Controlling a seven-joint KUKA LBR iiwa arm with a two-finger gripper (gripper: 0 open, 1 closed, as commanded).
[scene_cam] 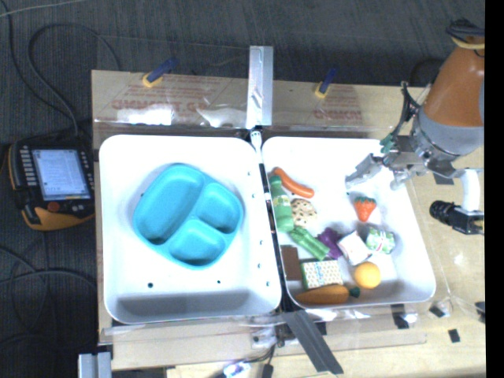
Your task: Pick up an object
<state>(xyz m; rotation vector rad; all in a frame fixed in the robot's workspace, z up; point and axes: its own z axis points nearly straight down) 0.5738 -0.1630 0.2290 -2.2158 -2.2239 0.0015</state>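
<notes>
Robotics lab indicated: teach pendant on carpeted floor, cables, bench w/ clamped white bins.

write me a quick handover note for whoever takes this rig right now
Gripper: hovering over the upper right part of the right bin, open, nothing between its fingers.
Things: all toys lie in the right bin. Strawberry sits just below the gripper; hot dog, cookie, orange and the rest are clustered lower down. The blue divided tray lies in the left bin.
Done: nothing picked yet.
Left: descend, close on one object, probably the strawberry as the nearest, and lift.
</notes>
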